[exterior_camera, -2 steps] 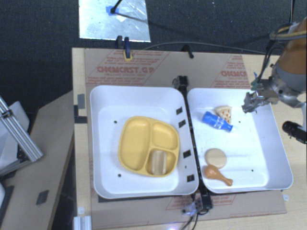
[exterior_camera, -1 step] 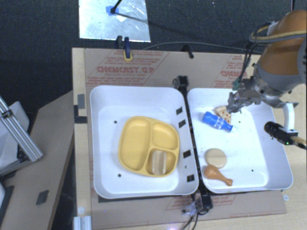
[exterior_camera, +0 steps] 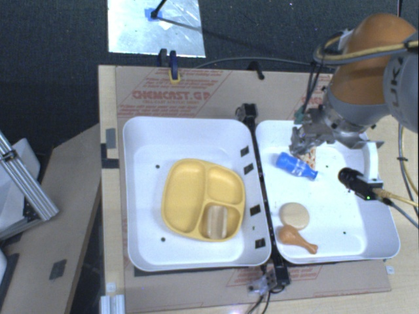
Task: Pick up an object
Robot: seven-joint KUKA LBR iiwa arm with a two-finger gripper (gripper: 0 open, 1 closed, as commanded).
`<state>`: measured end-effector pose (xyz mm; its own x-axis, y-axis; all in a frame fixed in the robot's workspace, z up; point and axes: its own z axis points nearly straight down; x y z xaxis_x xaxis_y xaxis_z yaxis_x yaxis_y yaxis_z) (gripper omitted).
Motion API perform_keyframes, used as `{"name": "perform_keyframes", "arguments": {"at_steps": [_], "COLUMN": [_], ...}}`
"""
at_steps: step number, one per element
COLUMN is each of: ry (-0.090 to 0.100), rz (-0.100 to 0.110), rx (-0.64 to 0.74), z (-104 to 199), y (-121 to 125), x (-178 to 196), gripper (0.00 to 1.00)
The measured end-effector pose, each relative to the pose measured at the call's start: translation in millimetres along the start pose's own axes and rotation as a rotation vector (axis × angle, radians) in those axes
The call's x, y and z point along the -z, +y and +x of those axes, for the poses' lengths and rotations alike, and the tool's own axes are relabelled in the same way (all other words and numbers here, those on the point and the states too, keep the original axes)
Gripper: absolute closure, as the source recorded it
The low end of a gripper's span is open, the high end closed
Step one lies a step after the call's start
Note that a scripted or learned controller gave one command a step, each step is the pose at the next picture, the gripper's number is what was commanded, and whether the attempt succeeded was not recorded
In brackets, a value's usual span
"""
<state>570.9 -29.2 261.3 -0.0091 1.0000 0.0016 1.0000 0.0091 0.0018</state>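
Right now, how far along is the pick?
Done: the gripper is over the right bin, low beside the blue bottle. In hand: nothing I can see between its fingers; the bottle lies on the bin floor. Left: grasp and lift. The bun, the drumstick and the yellow tray in the left bin lie untouched.

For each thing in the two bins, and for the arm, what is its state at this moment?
Yellow divided plate: flat in the left bin, a pale object in one compartment.
Blue bottle: lying on its side in the right bin, just below the pincer.
Round tan piece: resting flat.
Orange drumstick-shaped toy: lying beside the round piece.
Pincer: low over the right bin, by the bottle; a grasp cannot be seen.
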Motion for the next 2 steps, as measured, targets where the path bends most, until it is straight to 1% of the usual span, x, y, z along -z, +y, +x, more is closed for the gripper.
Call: {"name": "perform_keyframes", "arguments": {"at_steps": [1, 2], "ry": [0.000, 0.000], "rz": [0.001, 0.000], "rx": [-0.001, 0.001], "z": [45.8, 97.6], "y": [4.2, 1.3], "x": [-14.2, -11.7], "gripper": [1.00, 1.00]}}
